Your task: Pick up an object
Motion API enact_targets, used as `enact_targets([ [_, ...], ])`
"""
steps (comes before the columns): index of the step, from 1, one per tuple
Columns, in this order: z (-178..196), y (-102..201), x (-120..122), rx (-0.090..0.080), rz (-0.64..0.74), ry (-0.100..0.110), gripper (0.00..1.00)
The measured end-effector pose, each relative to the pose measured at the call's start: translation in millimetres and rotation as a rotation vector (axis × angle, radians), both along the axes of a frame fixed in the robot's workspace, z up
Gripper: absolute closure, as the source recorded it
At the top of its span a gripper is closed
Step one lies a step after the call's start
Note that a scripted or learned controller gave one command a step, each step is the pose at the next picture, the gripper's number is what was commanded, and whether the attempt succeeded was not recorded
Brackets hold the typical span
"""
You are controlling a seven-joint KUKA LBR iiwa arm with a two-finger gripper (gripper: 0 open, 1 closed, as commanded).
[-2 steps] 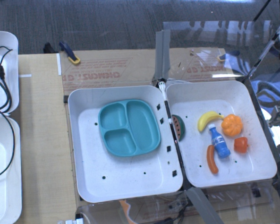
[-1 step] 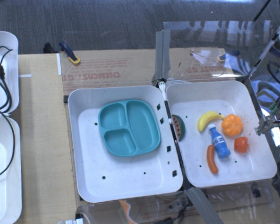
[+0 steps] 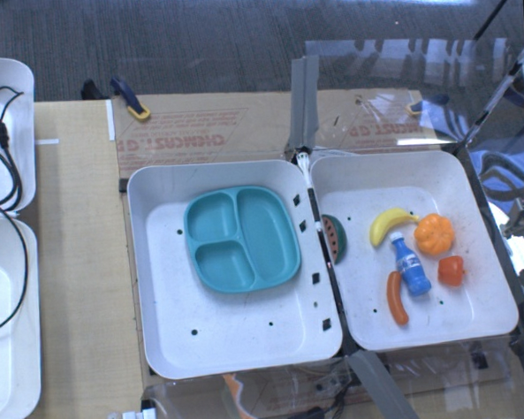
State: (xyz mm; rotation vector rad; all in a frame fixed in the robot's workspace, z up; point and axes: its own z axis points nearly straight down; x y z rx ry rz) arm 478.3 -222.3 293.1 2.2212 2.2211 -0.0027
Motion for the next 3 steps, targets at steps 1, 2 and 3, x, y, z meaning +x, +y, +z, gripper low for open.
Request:
enact_targets([
  [1, -51.5, 25.5, -0.4, 0.001, 0.002, 0.002, 1.00],
  [2, -20.0, -0.2, -0.2, 0.000, -0.001, 0.000, 1.00],
  [3, -57.8, 27.9, -0.3, 0.001, 0.003, 0.002, 1.00],
])
